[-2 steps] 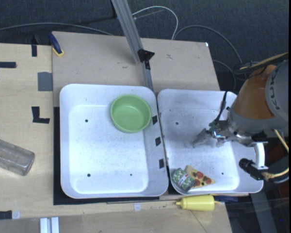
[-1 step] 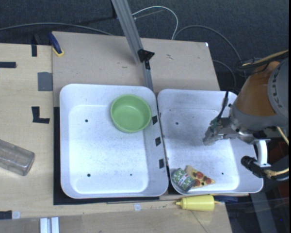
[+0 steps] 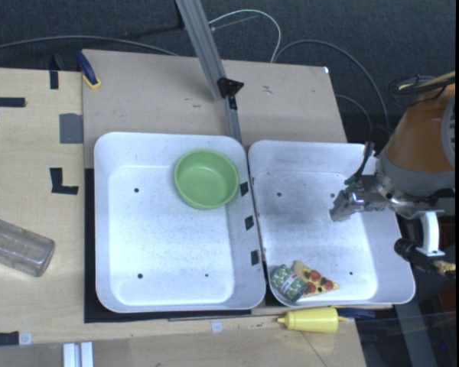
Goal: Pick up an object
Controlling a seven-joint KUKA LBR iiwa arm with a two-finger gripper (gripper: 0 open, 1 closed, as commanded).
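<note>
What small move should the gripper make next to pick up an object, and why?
Probably move toward the near edge of the right bin, over the colourful packet, then descend. The gripper sits above bare bin floor, and that packet is the nearest object; the green bowl lies in the other bin.

Robot lab: bins (image 3: 115, 205), taped bench (image 3: 30, 151)

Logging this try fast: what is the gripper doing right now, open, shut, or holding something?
Gripper: cannot be told; it sits over the right shallow white bin, apart from the small colourful packet near that bin's front wall.
</note>
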